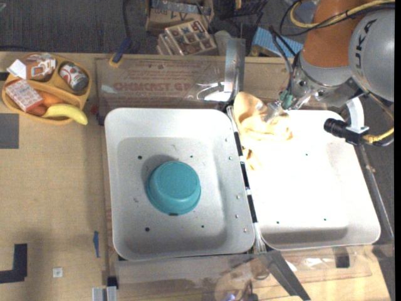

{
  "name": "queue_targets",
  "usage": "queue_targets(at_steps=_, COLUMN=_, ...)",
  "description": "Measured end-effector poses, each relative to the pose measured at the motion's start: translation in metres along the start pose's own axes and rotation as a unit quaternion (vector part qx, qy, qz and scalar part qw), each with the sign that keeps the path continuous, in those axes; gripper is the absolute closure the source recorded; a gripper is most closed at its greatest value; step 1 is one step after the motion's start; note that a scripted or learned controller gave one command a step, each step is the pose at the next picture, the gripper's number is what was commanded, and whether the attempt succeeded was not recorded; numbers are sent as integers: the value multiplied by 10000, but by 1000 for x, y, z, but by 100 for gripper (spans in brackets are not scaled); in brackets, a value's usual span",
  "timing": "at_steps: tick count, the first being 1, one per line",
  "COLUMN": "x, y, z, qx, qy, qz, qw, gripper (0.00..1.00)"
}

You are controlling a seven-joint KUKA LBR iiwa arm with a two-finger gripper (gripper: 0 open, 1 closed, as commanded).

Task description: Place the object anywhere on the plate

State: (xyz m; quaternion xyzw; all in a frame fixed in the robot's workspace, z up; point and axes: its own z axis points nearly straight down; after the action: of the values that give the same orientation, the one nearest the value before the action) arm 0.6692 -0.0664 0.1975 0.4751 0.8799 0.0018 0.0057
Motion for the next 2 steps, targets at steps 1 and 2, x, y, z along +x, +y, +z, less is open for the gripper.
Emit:
queue_targets(at_steps=1, x=-2, y=1, z=-29, qx=21, qy=21, qz=2, qw=10000, gripper=100)
queue_targets(at_steps=2, x=45, y=20, z=-40, qx=23, qy=39, qz=-1978, qw=9802, gripper=100)
